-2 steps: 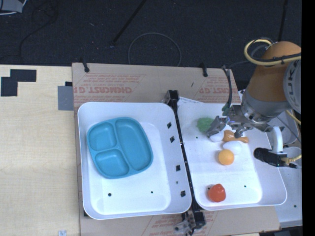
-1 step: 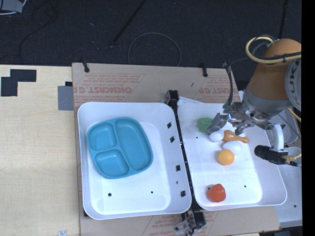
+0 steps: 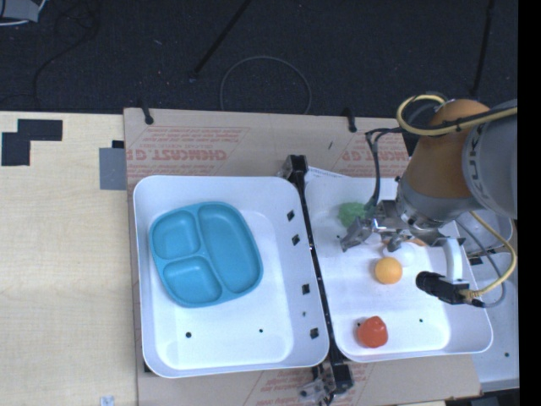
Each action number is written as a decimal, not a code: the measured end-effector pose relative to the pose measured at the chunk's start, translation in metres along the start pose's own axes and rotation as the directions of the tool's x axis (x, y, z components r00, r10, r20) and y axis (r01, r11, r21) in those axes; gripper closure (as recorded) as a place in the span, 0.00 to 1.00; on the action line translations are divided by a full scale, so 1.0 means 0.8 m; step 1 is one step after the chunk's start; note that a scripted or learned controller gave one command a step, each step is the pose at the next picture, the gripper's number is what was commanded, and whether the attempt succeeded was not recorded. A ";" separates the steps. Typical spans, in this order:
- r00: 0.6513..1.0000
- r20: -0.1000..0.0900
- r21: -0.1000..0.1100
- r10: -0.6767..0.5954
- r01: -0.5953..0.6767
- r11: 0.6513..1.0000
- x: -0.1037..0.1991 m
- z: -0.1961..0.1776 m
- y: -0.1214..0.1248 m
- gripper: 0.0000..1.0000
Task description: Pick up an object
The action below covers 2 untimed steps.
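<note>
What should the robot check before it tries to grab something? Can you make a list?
1. Things to pick are in the right bin: ok. An orange ball, a red object and a green object lie there.
2. Gripper is over that bin: ok, it is close beside the green object.
3. Something is between the fingers: cannot tell.
4. Orange ball has free space around it: ok, it touches nothing.
5. Red object is away from the arm: ok, it sits near the bin's front edge.
6. Blue divided plate is out of the way: ok, it sits in the left bin.
</note>
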<state>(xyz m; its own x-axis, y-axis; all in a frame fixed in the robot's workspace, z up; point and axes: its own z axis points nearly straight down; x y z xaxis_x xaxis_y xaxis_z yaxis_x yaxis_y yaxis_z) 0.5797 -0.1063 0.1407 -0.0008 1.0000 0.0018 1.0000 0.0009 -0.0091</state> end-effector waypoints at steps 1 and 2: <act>1.000 0.000 -0.001 0.001 -0.001 1.000 0.002 0.068 -0.001 0.00; 1.000 0.001 -0.003 0.006 -0.006 1.000 0.000 0.051 -0.001 1.00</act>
<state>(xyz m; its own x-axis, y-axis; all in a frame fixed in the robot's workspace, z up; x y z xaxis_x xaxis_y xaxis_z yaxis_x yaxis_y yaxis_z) 0.5788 -0.1063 0.0995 0.0049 1.0000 0.0012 1.0000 -0.0049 -0.0063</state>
